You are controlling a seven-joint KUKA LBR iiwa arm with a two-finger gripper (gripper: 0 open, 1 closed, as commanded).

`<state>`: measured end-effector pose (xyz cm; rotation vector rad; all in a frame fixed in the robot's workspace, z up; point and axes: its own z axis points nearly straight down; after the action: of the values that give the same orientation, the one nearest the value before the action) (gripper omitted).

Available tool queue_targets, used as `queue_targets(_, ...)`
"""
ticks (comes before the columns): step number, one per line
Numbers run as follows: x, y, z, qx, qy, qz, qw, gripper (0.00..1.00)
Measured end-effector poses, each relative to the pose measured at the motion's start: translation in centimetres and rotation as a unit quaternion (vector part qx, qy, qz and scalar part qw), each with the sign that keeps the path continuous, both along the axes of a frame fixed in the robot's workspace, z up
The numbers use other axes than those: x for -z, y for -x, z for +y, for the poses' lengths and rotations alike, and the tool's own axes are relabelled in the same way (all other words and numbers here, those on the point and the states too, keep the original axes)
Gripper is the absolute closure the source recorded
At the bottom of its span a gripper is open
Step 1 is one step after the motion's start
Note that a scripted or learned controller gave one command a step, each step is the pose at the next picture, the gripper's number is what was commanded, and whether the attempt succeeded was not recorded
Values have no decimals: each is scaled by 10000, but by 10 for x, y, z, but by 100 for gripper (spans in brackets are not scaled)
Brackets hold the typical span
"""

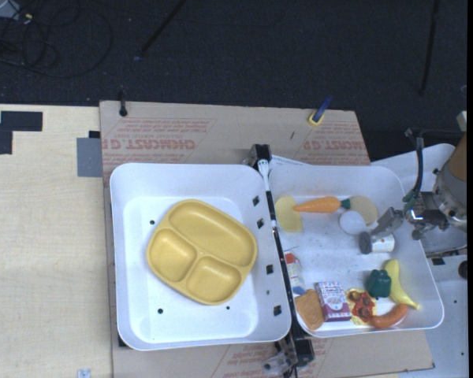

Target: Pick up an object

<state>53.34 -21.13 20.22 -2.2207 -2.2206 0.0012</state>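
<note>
Position: I reach in from the right; my gripper (376, 235) sits low over the right bin (410, 191), near its middle right.
Jaws: too dark and small to read. I cannot tell if they are wide, narrow or closed on anything.
Nearest things: a white block (383, 244) just beside my tip, a pale round ball (351, 222) just to its left.
Right bin, far side: an orange carrot (318, 205) lying flat, a pale yellow cup (288, 213) by the divider.
Right bin, near side: a green pepper (378, 283) touching a yellow banana (401, 284); a red sausage (388, 316) along the rim; a small red box (332, 301) beside a tan bread slice (308, 309).
Left bin (134, 211): a yellow divided plate (202, 250), three compartments, lying tilted near the middle.
Under both: brown cardboard (189, 132) with red print.
</note>
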Motion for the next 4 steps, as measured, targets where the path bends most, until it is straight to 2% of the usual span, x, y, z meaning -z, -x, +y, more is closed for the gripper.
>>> queue_targets(2,91,-39,-1,-9,0,1,10000,0)
queue_targets(3,18,-96,37,-9,1,-5,10000,0)
queue_targets(4,68,-63,108,-8,-8,20,10000,0)
